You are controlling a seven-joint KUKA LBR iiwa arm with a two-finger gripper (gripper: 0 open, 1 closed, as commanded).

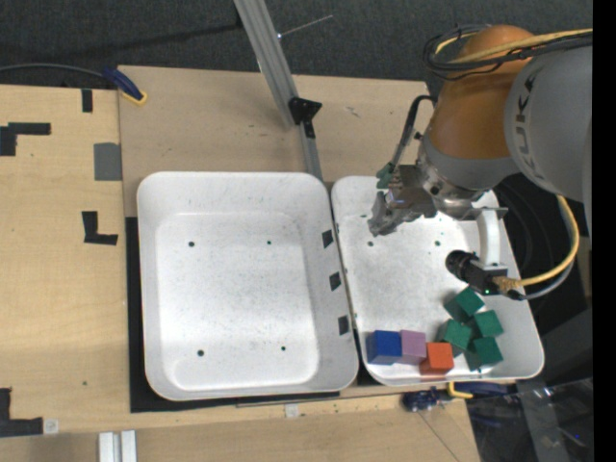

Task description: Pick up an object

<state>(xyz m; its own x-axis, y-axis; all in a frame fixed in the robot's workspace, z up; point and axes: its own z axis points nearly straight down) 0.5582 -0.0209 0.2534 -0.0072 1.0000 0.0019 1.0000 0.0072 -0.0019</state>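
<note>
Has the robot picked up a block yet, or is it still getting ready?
Not yet. Nothing looks lifted: the blue block, pink block, orange block and green blocks all lie at the near end of the right bin. The tool sits over the far end, away from them. Reaching a block, grabbing and lifting it are all left.

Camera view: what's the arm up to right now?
The KUKA arm reaches in over the right bin, its gripper near the bin's far left corner with nothing visibly between its fingers. The blocks sit apart from it along the near edge: a blue block, a purple block, an orange block and a cluster of green blocks. Nothing picked yet.
</note>
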